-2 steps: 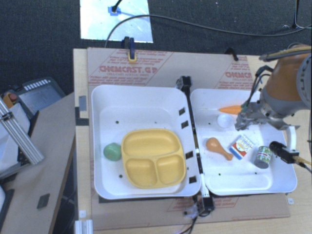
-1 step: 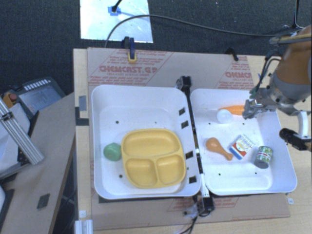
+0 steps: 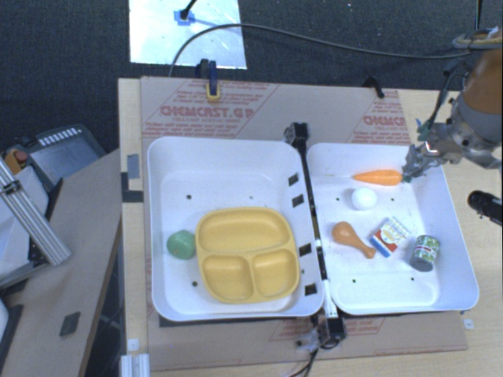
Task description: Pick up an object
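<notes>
Robotics lab bench, not a home or a kitchen. Evidence: grey KUKA arm with an orange band reaching in over two shallow white bins clipped side by side on printed cardboard sheeting. Cables run loose across dark carpet, and a reflective metal plate lies on the floor behind. Aluminium extrusion and a grey electronic device sit on a side table at left. Bin contents are toy props: plastic carrot, toy drumstick, small can, yellow divided tray.
</notes>
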Robot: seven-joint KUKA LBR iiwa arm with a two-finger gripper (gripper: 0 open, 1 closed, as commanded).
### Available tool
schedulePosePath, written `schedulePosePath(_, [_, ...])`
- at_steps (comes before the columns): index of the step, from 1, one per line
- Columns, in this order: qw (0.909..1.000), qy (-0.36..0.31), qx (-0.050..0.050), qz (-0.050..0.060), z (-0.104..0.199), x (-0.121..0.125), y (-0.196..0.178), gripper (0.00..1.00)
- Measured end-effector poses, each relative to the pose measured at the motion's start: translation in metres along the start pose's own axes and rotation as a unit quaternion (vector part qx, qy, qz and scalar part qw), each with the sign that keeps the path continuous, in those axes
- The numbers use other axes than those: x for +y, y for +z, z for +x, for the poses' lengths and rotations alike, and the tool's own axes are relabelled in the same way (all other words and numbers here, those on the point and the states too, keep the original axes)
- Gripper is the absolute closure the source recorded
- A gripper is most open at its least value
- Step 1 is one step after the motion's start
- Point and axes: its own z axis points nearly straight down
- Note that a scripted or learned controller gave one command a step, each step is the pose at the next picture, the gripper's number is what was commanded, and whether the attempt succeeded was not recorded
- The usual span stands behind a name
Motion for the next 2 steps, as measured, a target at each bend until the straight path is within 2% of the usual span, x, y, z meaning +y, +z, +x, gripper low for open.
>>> schedulePosePath(1, [1.0000, -0.001, 0.001, 0.003, 0.043, -0.009, -0.002, 1.00])
schedulePosePath(2, [1.0000, -0.003, 0.002, 0.003, 0.106, -0.017, 0.001, 1.00])
